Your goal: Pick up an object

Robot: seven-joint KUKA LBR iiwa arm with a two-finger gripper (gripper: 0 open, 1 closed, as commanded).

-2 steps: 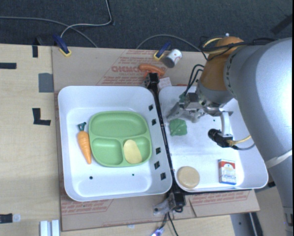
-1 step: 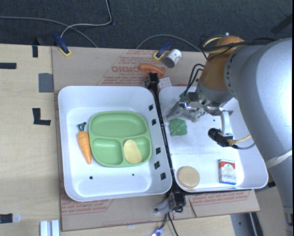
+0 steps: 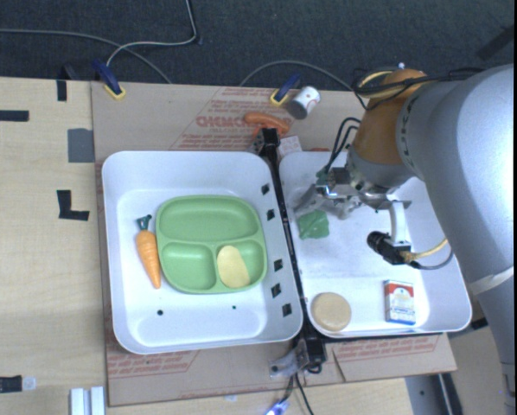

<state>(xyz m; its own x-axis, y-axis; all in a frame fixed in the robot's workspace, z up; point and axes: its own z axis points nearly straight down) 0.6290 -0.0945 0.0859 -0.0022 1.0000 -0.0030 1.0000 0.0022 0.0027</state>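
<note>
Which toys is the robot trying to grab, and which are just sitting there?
Job, probably: gripper; green piece just under it.

Lying about: carrot, green plate, yellow piece, round cookie, small red box.

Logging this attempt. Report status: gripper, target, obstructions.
Gripper low in right bin, beside green object. Grasp unconfirmed. Round tan object and small red-and-white box sit apart, near front edge.

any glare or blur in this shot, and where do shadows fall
Camera view: even, soft light; mild sheen on the grey arm; the hand looks slightly soft; a faint shadow lies under it near the green object; the green tray is sharp.
</note>
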